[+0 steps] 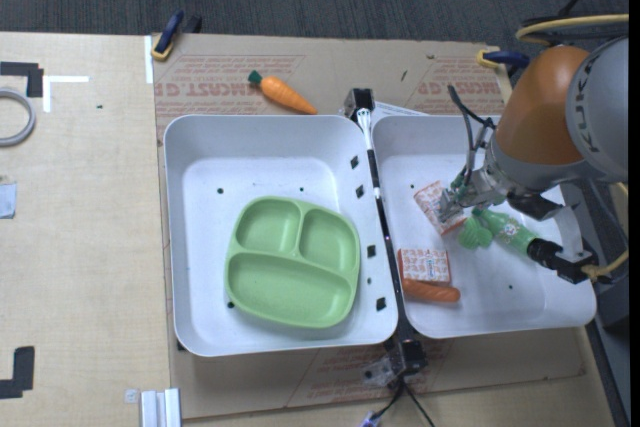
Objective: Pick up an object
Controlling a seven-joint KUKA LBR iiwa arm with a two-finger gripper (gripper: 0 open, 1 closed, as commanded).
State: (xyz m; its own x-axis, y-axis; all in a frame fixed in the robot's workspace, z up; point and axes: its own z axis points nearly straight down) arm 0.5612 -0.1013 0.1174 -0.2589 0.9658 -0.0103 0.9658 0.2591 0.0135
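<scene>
Diagonally lying green bottle (497,229), cap toward lower left, jaws (462,205) above

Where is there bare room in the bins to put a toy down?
Left bin: bare floor above the green plate. Right bin: a bare strip along the near wall. It is crowded mid-bin around the end effector, snack packets, green bottle.
</scene>
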